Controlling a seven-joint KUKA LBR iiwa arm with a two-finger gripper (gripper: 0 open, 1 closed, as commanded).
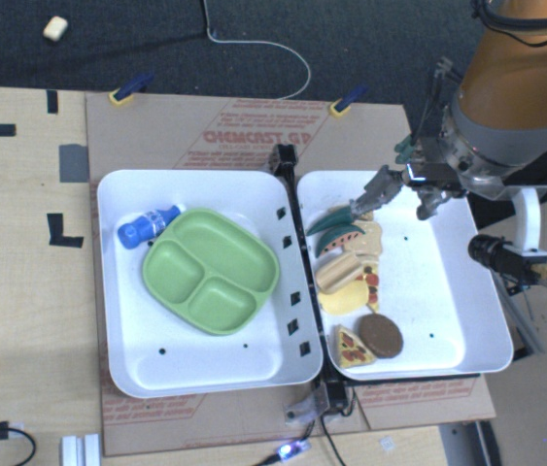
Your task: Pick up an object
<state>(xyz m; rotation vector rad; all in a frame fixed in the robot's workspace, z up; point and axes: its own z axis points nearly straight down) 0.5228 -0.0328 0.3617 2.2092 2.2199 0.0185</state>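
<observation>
Target pile: you have a cluster of toy food lying in the right bin, packed against the wall that bin shares with its neighbour.
Pile, piece by piece: at the end of the pile nearest the jaws you see a dark teal piece; next along the shared wall come a tan bun-like piece, a yellow lump, a round brown disc and a pizza-like wedge.
Contact within pile: the pieces touch or overlap one another; you cannot make out their exact outlines.
Jaws: they hang just over the teal end of the pile, pointing down at a slant toward the shared wall. You cannot tell from here whether they are apart or together, and nothing is visibly held.
Arm: it reaches in across the right bin's outer side, its orange band above the grey wrist.
Left bin: on the other side of the shared wall, you see a green divided plate with a blue bottle just beside it.
Counter: both bins sit on a cardboard sheet on it.
</observation>
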